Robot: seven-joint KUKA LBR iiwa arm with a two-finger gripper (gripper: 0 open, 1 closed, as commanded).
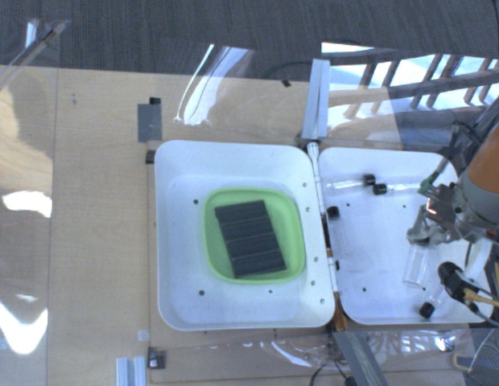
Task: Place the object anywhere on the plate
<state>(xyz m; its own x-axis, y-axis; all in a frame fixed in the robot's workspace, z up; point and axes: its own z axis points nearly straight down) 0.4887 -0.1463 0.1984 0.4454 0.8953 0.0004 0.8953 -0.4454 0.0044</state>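
**A:** Nearest the camera I've got the front lip of the left bin [233,322], and in that bin sits the green plate [253,236]. What's on it?

**B:** A dark ribbed slab [249,238], lying flat, a little skewed, squarely in the middle of the plate and touching nothing else. I'd judge the placing itself done: the slab rests wholly inside the plate's rim.

**A:** And the arm?

**B:** Well to the right of the plate, over the far side of the right bin [378,248]. The gripper [430,230] is there, but I cannot tell from here whether the jaws are open or closed, or whether anything is in them.

**A:** Anything left, then?

**B:** As far as I can see, only to confirm the slab is released and park the arm. Small dark bits lie in the right bin, away from the plate.
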